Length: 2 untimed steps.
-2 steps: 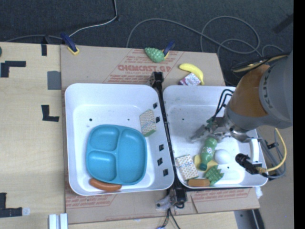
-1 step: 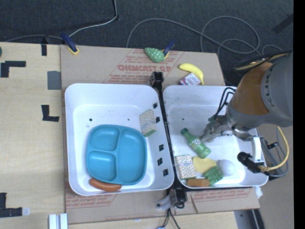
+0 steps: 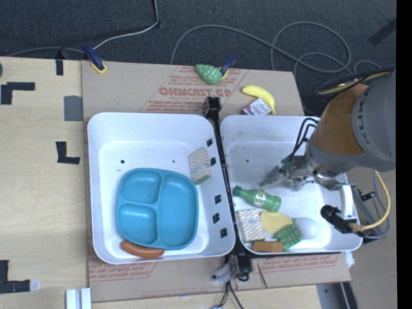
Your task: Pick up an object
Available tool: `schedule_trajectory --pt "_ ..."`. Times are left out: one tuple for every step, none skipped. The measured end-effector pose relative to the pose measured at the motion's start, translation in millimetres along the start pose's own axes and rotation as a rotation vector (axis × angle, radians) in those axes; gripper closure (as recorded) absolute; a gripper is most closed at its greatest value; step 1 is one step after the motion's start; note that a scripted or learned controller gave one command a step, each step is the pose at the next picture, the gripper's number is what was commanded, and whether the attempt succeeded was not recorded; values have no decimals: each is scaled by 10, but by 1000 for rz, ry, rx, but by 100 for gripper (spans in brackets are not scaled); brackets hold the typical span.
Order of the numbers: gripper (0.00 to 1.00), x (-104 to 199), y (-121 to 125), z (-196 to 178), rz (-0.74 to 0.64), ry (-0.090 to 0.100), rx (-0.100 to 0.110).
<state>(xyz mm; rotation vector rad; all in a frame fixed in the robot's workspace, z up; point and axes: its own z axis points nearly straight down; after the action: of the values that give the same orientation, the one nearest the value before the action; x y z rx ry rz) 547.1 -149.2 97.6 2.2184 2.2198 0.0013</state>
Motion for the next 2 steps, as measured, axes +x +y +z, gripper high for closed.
schedule_trajectory --pt "0 1058 248 -869 -2 3 3" --pt "0 669 590 -863 0 1 4"
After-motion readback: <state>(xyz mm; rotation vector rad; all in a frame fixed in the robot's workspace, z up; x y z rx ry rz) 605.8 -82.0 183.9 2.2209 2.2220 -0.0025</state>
